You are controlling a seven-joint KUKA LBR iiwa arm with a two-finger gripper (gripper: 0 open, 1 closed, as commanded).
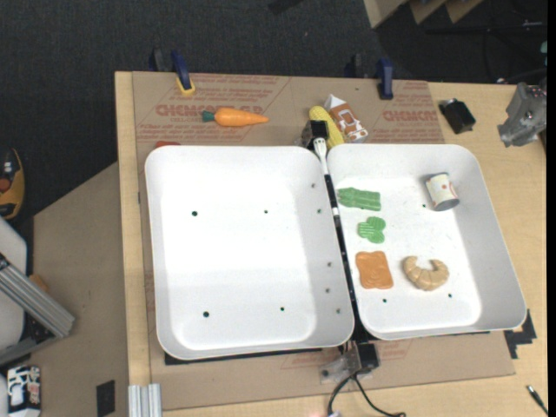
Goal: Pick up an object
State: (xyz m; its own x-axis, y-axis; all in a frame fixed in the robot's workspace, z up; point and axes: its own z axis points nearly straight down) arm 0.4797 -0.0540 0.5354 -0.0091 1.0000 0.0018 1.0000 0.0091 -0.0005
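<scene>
The right bin (486, 233) holds several small items: a green oblong piece (359, 200), a smaller green piece (373, 228), an orange square piece (374, 269), a tan croissant (426, 273) and a white can (441, 190) lying on its side. A grey part of my gripper (524, 115) shows at the right edge of the camera view. It is above the bench, beyond the right bin's far right corner, and apart from every item.
The left bin (174, 259) lies beside the right one. On the cardboard behind the bins rest a toy carrot (234, 117), a banana (323, 124), an orange-and-white packet (346, 120) and a black block (457, 115). Two blue clamps (182, 75) hold the far edge.
</scene>
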